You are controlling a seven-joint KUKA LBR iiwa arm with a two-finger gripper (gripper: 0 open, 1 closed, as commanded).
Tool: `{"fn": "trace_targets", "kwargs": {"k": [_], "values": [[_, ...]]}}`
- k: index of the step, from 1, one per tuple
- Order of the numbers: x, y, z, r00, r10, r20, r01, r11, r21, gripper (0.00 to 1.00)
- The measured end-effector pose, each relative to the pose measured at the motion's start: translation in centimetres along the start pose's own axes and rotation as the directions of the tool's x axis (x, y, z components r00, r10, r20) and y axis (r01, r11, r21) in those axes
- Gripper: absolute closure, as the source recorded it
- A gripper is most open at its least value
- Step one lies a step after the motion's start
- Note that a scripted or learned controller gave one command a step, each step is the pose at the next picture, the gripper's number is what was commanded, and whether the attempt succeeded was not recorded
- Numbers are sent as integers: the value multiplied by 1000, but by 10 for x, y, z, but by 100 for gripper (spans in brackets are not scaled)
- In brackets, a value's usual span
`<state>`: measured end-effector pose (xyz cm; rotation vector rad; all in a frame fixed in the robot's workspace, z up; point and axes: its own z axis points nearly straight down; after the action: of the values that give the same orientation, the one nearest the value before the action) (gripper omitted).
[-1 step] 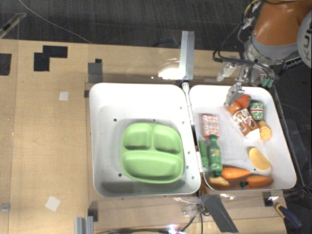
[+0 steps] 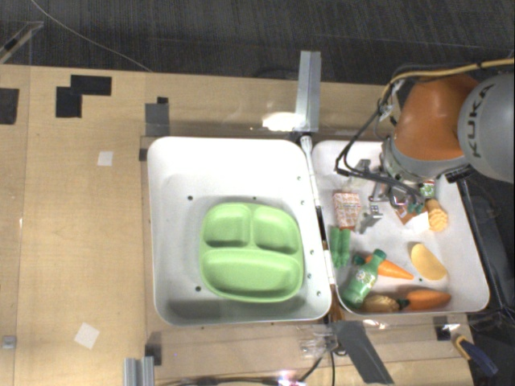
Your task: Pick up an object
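My gripper [image 2: 372,214] hangs low over the upper middle of the right bin [image 2: 479,284], under the orange wrist band. Just to its left lies a small pink and white packet [image 2: 348,209]. A reddish object [image 2: 406,207] and a yellow corn cob [image 2: 435,214] lie just to its right. Nothing shows held by the gripper. Lower in the bin are a green vegetable [image 2: 339,246], a green bottle [image 2: 364,273], an orange carrot [image 2: 394,269], a yellow slice [image 2: 427,262], a second carrot [image 2: 426,300] and a brown lump [image 2: 381,302].
The left bin [image 2: 173,215] holds a green divided plate [image 2: 251,250]. A ridge where the two bins meet [image 2: 316,215] runs between them. A metal post [image 2: 309,87] stands behind the bins. The arm's body covers the right bin's upper right corner.
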<state>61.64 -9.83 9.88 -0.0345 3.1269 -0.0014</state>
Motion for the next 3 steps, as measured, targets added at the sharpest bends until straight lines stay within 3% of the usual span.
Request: {"fn": "trace_targets", "kwargs": {"k": [1,2,3], "values": [[81,-15,7,996,84,0,-84,996,0,0],[98,10,7,991,131,7,-131,991,2,0],[127,-26,-8,996,-90,-3,90,996,1,0]]}}
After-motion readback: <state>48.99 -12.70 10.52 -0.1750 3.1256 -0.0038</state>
